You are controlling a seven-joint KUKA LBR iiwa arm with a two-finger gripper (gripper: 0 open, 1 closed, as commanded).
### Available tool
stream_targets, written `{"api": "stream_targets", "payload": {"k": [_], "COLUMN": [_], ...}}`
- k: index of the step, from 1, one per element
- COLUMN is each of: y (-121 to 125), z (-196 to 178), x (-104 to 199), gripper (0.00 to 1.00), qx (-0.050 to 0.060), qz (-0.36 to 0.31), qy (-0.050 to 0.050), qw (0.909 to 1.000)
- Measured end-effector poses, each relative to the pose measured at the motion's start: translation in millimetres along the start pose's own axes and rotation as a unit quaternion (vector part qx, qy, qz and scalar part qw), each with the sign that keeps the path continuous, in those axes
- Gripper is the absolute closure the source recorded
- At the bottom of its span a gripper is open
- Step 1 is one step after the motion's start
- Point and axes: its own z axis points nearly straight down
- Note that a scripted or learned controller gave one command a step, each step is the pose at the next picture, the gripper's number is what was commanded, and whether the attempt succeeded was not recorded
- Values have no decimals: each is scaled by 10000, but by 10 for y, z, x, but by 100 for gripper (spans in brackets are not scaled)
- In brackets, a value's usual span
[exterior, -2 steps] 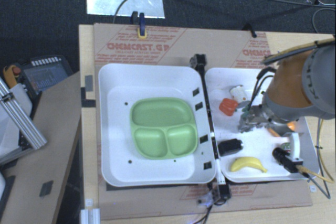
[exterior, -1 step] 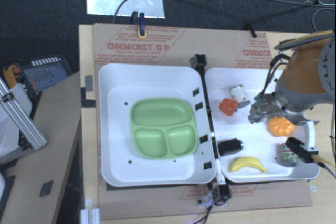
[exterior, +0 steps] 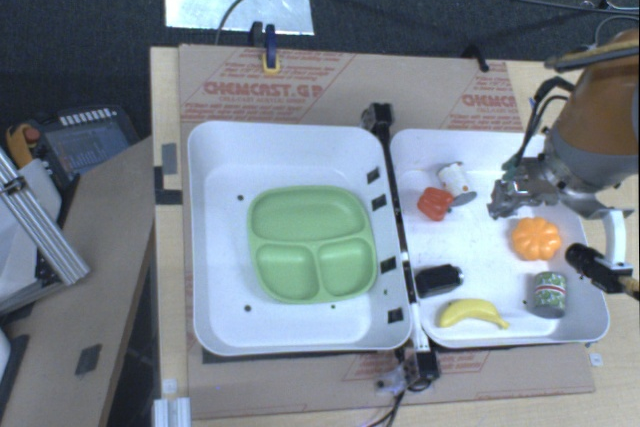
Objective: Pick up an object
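Pumpkin (exterior: 536, 237) sits in your right bin (exterior: 480, 147), just below the tool (exterior: 510, 199). You cannot tell the tool's state. Banana (exterior: 472, 313), can (exterior: 547, 293) and pepper (exterior: 435, 203) lie nearby; a green tray (exterior: 305, 243) fills the left bin (exterior: 220, 215).

An orange pumpkin (exterior: 535, 237) sits upright just below the tool (exterior: 505, 200), with a banana (exterior: 472, 314) farther below.

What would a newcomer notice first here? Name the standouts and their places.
The green divided tray fills the middle of the left bin. In the right bin, an orange pumpkin sits just below the gripper, and a yellow banana lies along the near wall.
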Motion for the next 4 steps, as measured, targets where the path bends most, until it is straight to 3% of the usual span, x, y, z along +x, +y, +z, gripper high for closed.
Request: {"api": "stream_targets", "payload": {"k": [4], "y": [-42], "z": [-118], "x": [2095], "gripper": [100], "qx": [25], "qz": [-30], "qy": [18], "qw": [10000]}}
